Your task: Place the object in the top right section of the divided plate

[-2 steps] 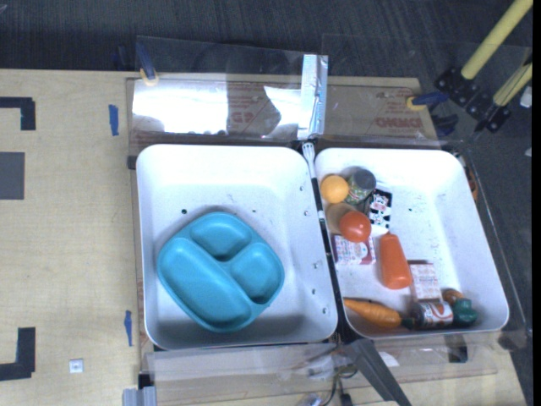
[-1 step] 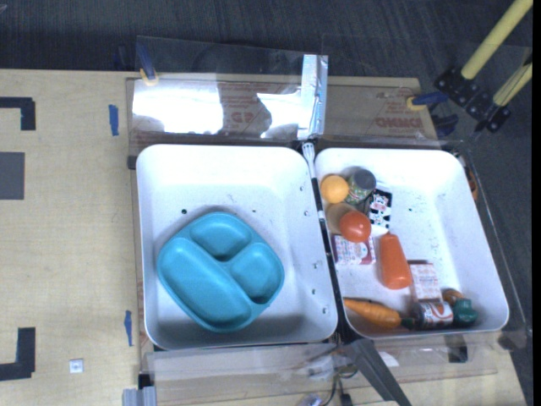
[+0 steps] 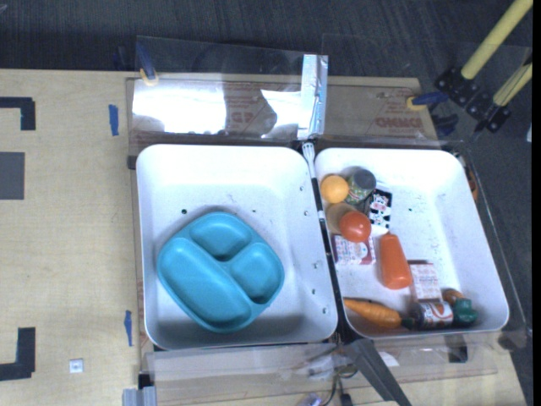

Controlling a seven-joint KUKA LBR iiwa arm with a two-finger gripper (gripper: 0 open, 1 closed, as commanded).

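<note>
The wooden surface (image 3: 68, 227) lies bare at the left apart from black tape corners. Next comes the left bin (image 3: 169, 167), and in it the blue divided plate (image 3: 220, 269), sitting near the bin's near edge and turned at a slant. The plate has one long section along its left side and two smaller ones, one on its far side (image 3: 224, 231) and one at its right (image 3: 258, 273). All three look unfilled, so the placing is not yet done. Because of the slant, I judge the target to be one of the two small sections, probably the right one.

The right bin (image 3: 439, 176) touches the left bin along a shared wall and holds the clutter of toys. These include an orange ball (image 3: 336, 189), a grey can (image 3: 362, 180), a red tomato (image 3: 355, 227), an orange cylinder (image 3: 393, 260), a carrot (image 3: 372, 313) and a small bottle (image 3: 435, 314) along the near wall. They crowd the bin's left half, some touching, which would make a clean pick awkward. The task's object is presumably among them, but which one cannot be told. The state of the fingers cannot be told either.
</note>
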